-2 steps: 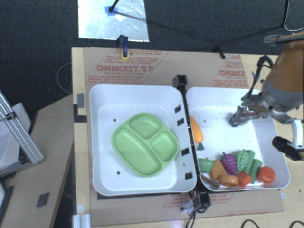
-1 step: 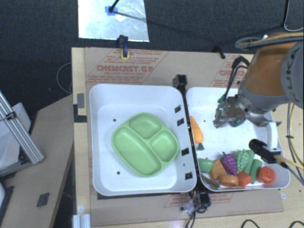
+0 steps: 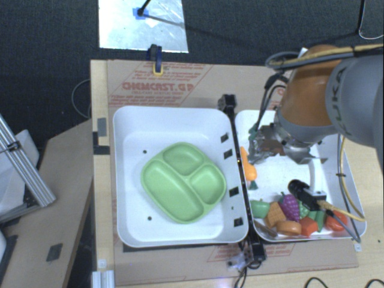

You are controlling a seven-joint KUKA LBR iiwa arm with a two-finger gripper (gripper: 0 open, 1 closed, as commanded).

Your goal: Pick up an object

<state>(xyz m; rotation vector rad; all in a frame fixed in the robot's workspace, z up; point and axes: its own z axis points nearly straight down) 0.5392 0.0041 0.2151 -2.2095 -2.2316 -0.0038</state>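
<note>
A dark carpet-like floor lies behind the bench. On it sits a shiny silver sheet with a blue mark. The bench top is a brown cardboard board with red print. At left stands an aluminium frame.

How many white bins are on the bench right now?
2. The left bin holds a green divided plate; the right bin holds toy food, partly covered by the arm.

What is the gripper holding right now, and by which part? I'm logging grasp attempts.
It cannot be told. The gripper sits low in the right bin, near the orange carrot, with no object visible between its fingers.
</note>
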